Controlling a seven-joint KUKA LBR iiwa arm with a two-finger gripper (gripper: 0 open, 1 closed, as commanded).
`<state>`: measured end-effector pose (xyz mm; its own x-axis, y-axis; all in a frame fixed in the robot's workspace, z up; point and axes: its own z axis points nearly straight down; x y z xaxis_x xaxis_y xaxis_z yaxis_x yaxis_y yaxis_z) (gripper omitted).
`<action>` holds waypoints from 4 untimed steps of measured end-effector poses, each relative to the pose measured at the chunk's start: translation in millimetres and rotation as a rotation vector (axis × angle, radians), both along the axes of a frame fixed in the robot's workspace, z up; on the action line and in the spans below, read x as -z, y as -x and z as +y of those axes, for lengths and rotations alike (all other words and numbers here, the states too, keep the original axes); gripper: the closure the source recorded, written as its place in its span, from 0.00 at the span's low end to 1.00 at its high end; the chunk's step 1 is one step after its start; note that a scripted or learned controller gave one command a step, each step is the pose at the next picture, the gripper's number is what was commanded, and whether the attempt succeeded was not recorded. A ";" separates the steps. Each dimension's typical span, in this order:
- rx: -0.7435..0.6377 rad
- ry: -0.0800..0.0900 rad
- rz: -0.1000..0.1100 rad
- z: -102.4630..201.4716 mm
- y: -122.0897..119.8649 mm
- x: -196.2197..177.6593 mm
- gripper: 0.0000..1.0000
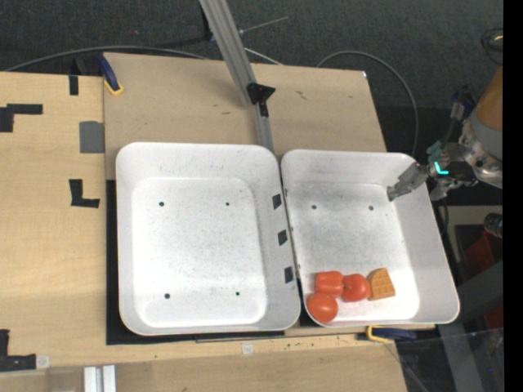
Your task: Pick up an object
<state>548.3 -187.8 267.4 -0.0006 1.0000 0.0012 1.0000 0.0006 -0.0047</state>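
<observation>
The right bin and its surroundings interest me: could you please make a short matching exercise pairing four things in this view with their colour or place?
Things:
1. tan block
2. gripper
3. red pieces
4. left bin

Descriptions:
A. clustered at the near edge of the right bin, left of the tan item
B. white, beside the right bin
C. over the right bin's far right corner
D. rightmost item in the cluster

Pairs: 1-D, 2-C, 3-A, 4-B

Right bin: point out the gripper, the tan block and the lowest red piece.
gripper (400, 188): camera view, at its dark tip over the right bin's far right rim.
tan block (381, 284): camera view, middle of its top face.
lowest red piece (322, 307): camera view, centre of its rounded top.
</observation>
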 end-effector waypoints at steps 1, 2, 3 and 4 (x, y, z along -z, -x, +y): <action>-0.001 0.001 -0.004 0.1 -0.7 -1.9 0.00; -0.001 0.000 0.003 4.8 0.4 62.1 0.00; 0.000 0.001 0.002 -0.8 5.3 108.7 0.00; -0.001 0.000 0.002 -0.8 1.5 153.8 0.00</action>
